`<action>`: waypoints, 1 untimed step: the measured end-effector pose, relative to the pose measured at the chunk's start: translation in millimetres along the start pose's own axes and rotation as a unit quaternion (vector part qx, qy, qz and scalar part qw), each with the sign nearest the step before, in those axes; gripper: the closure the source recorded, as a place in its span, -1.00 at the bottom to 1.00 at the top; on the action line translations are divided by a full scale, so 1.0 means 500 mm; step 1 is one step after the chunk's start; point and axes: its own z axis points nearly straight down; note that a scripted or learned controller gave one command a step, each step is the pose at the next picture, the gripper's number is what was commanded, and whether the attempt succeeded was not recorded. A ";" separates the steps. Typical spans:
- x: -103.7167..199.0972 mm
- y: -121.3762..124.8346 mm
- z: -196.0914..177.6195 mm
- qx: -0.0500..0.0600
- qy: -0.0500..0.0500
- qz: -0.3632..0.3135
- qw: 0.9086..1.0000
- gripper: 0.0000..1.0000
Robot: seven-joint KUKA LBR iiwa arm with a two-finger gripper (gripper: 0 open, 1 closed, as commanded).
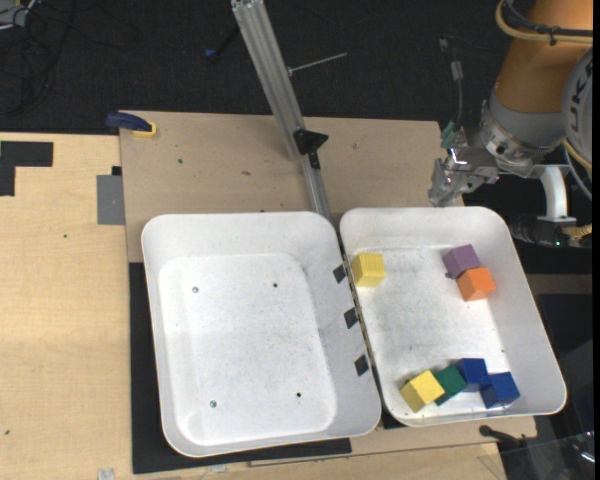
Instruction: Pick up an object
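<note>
Nothing's being held right now: the gripper point(448, 190) is being hung just past the far rim of the right bin point(525, 313), and whether it's spread can't be told. The purple block point(461, 259), touching the orange block point(476, 283), looks light, stiff, probably best pinched across its free flat sides. That orange neighbour is being counted as the main obstacle.

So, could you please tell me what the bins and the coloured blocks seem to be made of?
Bins: probably moulded plastic, white, smooth with rounded rims and a faint speckle. Blocks, such as the orange one and the purple one: matte, evenly coloured cubes, possibly foam or painted wood; unclear.
</note>
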 end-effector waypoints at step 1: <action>0.098 -0.040 -0.004 0.003 0.001 0.000 1.000 1.00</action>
